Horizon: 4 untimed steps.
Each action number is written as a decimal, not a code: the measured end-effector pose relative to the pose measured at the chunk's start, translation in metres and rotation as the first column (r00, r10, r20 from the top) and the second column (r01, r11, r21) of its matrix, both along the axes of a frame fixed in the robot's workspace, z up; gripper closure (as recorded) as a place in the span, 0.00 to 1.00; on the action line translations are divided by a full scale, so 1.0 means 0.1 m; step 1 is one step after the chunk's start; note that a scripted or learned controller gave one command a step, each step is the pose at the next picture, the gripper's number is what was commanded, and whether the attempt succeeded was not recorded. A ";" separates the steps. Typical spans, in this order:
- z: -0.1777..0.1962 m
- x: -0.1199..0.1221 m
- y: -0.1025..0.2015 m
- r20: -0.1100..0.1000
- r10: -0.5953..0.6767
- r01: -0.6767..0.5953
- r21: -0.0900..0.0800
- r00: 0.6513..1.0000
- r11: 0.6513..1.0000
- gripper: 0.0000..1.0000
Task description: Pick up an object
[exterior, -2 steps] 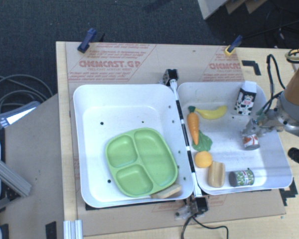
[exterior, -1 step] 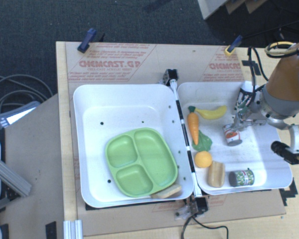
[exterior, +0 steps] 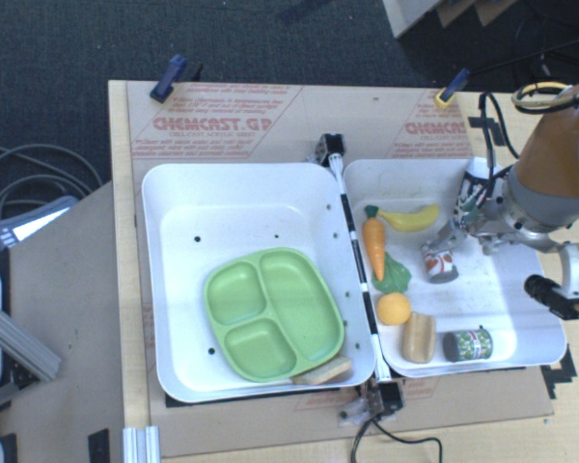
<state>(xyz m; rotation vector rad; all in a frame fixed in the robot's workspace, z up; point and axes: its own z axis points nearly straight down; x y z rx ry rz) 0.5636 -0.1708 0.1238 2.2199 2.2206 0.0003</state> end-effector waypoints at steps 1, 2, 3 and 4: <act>-0.39 -0.20 0.31 -0.003 0.000 0.000 0.002 1.000 1.000 0.00; -0.39 0.55 0.14 -0.001 0.001 -0.001 0.001 1.000 1.000 0.00; -0.39 -0.01 0.22 -0.002 -0.001 0.001 0.001 1.000 1.000 0.00; -0.29 -0.01 0.22 -0.001 -0.001 0.001 0.000 1.000 1.000 1.00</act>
